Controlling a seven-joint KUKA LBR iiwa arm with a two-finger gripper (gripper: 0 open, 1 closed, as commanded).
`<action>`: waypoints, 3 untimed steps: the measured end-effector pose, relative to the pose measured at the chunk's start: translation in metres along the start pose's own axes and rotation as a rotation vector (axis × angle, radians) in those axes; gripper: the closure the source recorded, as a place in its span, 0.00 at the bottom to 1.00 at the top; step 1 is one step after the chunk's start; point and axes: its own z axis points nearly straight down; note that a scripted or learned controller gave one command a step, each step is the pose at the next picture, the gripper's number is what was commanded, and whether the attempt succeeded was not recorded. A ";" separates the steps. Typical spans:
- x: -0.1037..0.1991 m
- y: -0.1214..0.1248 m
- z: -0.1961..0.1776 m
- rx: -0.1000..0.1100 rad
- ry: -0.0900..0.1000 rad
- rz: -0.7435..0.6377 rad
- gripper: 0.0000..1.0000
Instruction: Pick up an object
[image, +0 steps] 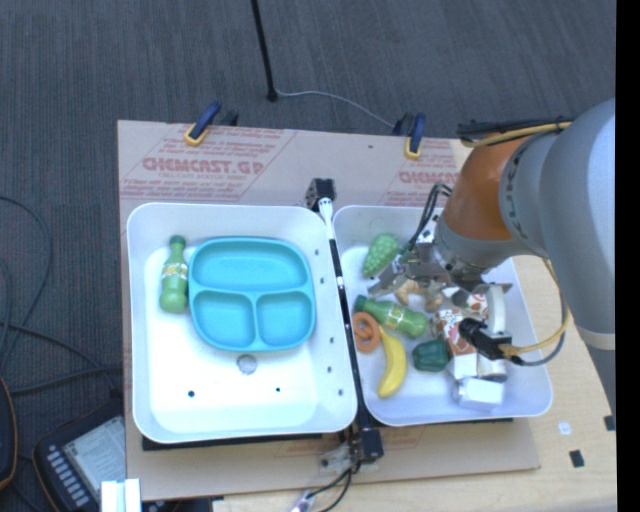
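Two white bins were seen side by side on the bench (560, 290), on a brown board (200, 165) held by two clamps at its far edge.

Left bin (145, 380): a blue divided tray (250, 295) was noted lying flat in the middle. A green bottle (174, 275) was found lying just beside the tray's left edge. A small grey disc (246, 364) was seen near the tray's front edge.

Right bin (530, 395): the objects were crowded together. A green bumpy fruit (381, 253) was recorded at the far left of the bin. A second green bottle (392, 315) was seen lying on its side near the middle, with an orange ring (365, 331) touching its left end. A banana (392, 367) was found in front of the ring, curved toward the bin's near wall. A dark green pepper (430, 354) was noted just beside the banana, to its right. A white block (478, 388) was seen at the near right corner.

The arm (520, 200) was observed reaching in over the right bin, its orange band above the wrist. The hand (437, 283) was located low over the middle of the clutter, just behind the second bottle and to the right of the bumpy fruit. Whether the hand was released or clenched could not be told; the fingertips were lost among small pale objects (415, 292). No object was seen between the fingers.
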 end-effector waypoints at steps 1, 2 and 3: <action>0.000 0.000 -0.009 0.001 0.001 0.000 1.00; 0.000 0.000 -0.009 0.001 0.001 0.000 0.00; -0.006 -0.063 0.009 -0.018 -0.003 0.000 0.00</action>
